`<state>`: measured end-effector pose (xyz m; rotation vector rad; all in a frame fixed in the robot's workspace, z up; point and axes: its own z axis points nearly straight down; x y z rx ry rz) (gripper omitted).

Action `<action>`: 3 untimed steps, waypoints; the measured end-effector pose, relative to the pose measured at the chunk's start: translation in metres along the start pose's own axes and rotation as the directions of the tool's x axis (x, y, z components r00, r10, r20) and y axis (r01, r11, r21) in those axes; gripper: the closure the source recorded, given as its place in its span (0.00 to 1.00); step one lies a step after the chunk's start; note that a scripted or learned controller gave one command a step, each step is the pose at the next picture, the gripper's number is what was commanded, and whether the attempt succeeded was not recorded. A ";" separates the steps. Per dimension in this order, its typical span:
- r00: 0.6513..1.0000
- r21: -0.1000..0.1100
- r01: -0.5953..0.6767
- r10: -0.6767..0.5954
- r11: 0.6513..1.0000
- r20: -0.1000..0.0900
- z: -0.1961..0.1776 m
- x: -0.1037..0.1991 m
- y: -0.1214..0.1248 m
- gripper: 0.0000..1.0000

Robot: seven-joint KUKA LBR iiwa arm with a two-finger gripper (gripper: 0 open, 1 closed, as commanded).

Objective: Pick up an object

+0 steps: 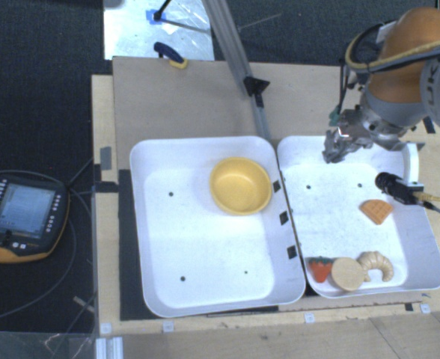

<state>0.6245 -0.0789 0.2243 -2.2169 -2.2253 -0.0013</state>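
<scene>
Two shallow white bins sit side by side on the bench. A yellow bowl (240, 185) rests in the left bin (167, 275), near its upper right corner. The right bin (317, 200) holds a waffle-like orange piece (376, 212), a red toy vegetable (321, 269), a tan disc (348, 274) and a croissant (377, 263). The gripper (335, 152) hangs over that bin's upper edge, holding nothing; whether it is spread cannot be told.
</scene>
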 end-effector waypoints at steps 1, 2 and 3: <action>1.000 0.000 0.001 -0.001 1.000 0.000 0.005 0.050 -0.027 1.00; 1.000 -0.001 0.001 -0.001 1.000 -0.001 -0.006 0.101 -0.051 1.00; 1.000 -0.001 0.001 -0.001 1.000 -0.001 -0.014 0.144 -0.066 1.00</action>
